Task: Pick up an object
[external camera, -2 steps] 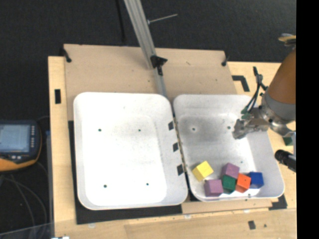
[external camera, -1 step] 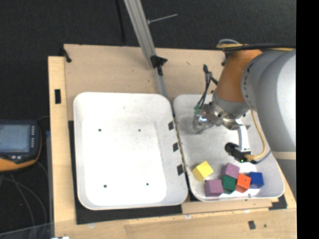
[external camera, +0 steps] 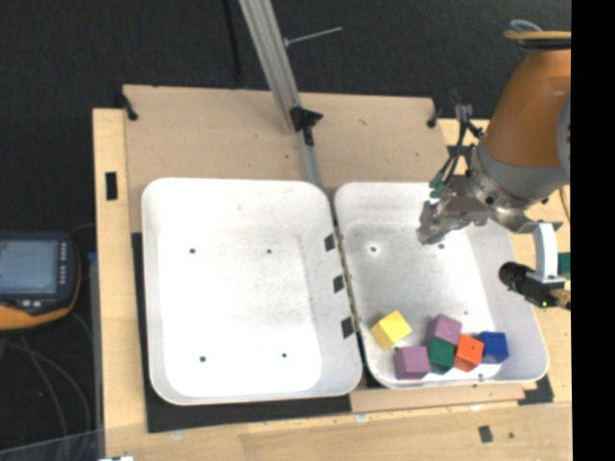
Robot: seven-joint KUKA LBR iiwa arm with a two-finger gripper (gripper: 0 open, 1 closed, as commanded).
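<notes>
Several small blocks lie at the near end of the right bin: a yellow block, two purple blocks, a green block, an orange block and a blue block. My gripper hangs over the far part of that bin, well behind the blocks and apart from them. Nothing shows between its fingers.
The left bin sits beside the right one, with a row of black clips along the shared edge. A slanted metal pole rises from behind the bins. A small screen device sits off the bench's left edge.
</notes>
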